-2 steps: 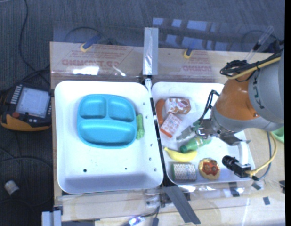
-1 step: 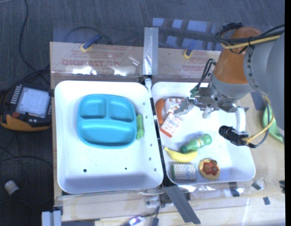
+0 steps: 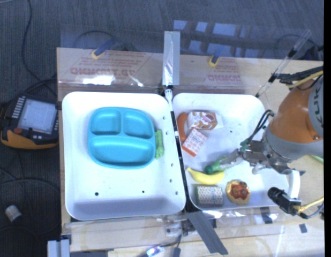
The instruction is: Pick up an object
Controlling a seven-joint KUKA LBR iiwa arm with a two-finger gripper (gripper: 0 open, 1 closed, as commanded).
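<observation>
The arm (image 3: pixel 296 125) reaches in from the right over the right bin (image 3: pixel 246 101), its orange band above the bin's right edge. The gripper (image 3: pixel 245 153) sits low over the middle of that bin, pointing left; whether it is open or closed cannot be told, and nothing can be made out in its hold.

Just left of the gripper lies a green piece (image 3: pixel 215 165), touching the top of a banana (image 3: pixel 205 176) that lies near the bin's front edge. Along the front edge sit a grey mesh roll (image 3: pixel 210 195) and, beside it to the right, a red-and-yellow toy (image 3: pixel 238 191). Toward the back-left corner lie a round brown packet (image 3: pixel 202 120) and a red-checked packet (image 3: pixel 194 141), touching each other.

In the left bin (image 3: pixel 74 197) a blue tray (image 3: pixel 121 137) with three compartments rests toward the back. A green strip (image 3: pixel 159 143) lies against the tray's right edge, near the wall between the bins.
</observation>
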